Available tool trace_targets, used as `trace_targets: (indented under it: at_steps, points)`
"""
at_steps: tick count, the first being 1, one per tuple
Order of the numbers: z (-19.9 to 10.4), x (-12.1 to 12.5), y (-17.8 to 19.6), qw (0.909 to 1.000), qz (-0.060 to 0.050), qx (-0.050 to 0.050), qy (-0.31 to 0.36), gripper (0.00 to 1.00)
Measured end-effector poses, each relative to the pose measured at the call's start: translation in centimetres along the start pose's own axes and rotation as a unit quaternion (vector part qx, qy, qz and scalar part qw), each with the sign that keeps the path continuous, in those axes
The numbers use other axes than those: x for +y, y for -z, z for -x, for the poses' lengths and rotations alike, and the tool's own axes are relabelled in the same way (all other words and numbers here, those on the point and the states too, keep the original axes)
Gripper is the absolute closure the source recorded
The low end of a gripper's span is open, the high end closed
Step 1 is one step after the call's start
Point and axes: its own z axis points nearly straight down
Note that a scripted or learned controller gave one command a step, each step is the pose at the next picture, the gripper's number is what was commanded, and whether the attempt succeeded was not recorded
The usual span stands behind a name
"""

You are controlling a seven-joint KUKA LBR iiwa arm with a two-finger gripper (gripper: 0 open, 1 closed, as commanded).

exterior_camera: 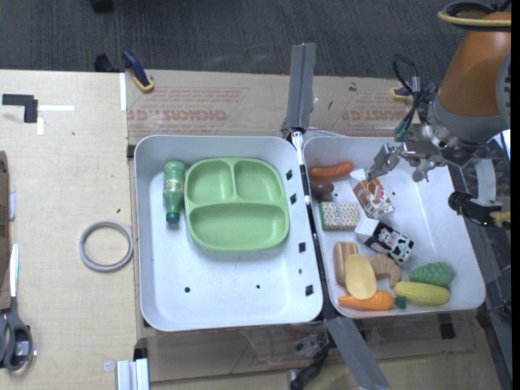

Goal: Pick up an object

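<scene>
The gripper (396, 162) hung over the far part of the right bin (463, 242), just above a small carton (372, 197); whether it was clenched, I could not tell

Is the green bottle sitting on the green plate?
No, the green bottle lies in the left bin beside the green divided plate.

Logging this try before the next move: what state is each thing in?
gripper: above the right bin, nothing visibly held
green bottle: lying beside the tray
green tray: flat, compartments bare
small carton: tilted, under the gripper
carrot: lying at the front wall
</scene>
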Motion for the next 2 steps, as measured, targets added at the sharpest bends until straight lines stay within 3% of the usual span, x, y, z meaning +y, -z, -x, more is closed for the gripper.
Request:
trace_targets:
  at_steps: [1,2]
  points:
    - [-0.9,0.3,-11.0,0.9987,0.002,0.000,-0.051,0.00]
    - [1.7,4.2,-12.1,0.9992,0.000,0.000,-0.041,0.00]
